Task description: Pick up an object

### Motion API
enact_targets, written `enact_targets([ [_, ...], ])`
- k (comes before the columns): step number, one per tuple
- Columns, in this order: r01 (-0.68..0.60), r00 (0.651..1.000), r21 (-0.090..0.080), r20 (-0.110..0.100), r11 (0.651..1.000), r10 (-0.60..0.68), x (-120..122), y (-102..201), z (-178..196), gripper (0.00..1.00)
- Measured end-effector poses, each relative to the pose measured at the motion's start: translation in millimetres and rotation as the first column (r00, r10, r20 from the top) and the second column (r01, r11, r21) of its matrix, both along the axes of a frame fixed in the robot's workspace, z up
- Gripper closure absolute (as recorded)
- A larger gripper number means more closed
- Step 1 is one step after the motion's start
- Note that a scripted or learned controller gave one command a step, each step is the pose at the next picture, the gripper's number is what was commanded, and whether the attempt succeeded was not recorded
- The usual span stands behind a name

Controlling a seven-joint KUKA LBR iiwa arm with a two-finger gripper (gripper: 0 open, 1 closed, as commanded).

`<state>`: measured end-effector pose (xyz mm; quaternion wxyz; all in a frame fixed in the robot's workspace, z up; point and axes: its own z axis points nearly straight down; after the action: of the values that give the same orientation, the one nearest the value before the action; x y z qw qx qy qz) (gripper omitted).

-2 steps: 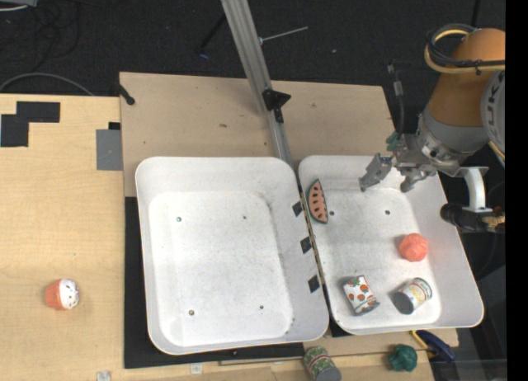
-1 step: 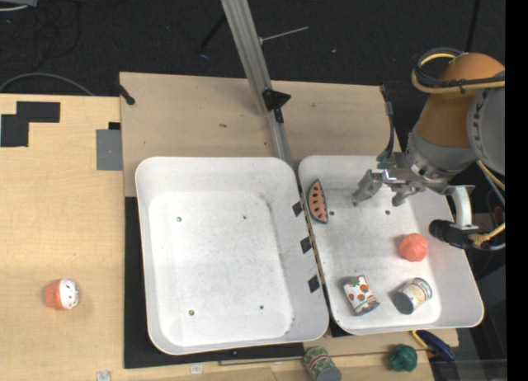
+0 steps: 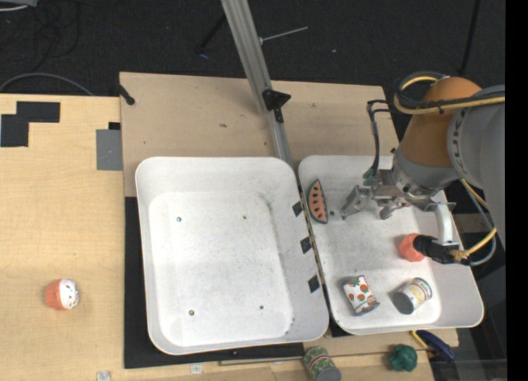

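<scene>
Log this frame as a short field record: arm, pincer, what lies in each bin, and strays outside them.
arm: reaches in from the right, over the right bin
pincer: low over the right bin's upper part, nothing visible between its fingers
right bin contents: watermelon slice, red object, patterned cup, can
left bin: bare white floor showing
outside bins: red-white ball, green object

an orange-and-white ball on the wooden floor, well left of the bins

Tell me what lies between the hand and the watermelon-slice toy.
In the camera view, only bare white bin floor separates the hand from the red watermelon-slice toy.
</scene>
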<state>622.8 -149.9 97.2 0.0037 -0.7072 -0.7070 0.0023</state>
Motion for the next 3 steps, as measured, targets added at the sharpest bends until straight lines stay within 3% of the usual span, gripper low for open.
enact_targets([
  [1, 0.004, 1.000, -0.001, 0.005, 1.000, -0.004, 1.4, -1.3, 13.6, 1.00],
  [3, 0.006, 1.000, -0.003, 0.012, 1.000, -0.006, -12.0, -11.2, 118.9, 1.00],
])
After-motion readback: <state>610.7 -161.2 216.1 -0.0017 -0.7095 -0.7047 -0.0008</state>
